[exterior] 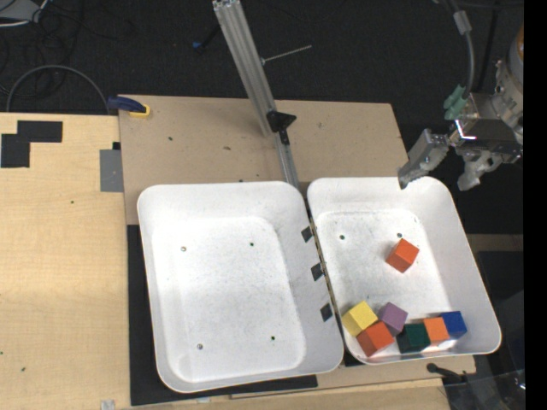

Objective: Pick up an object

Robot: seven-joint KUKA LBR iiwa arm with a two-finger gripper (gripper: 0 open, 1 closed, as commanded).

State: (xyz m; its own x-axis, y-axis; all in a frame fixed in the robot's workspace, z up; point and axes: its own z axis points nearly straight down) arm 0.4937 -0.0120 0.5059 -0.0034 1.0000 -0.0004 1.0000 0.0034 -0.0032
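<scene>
Clustering along the near edge of the right bin: 6 cubes, a yellow cube, a red-orange cube, a purple cube, a green cube, an orange cube and a blue cube, most of them touching. Sitting alone farther back, mid-bin and well apart from that cluster: 1 orange-red cube, probably the easiest pick. Hovering beyond the bin's far right corner, above and to the right of that lone cube: the gripper, fingers spread wide and holding nothing, needing to be coming inward and down toward the near-left.
</scene>
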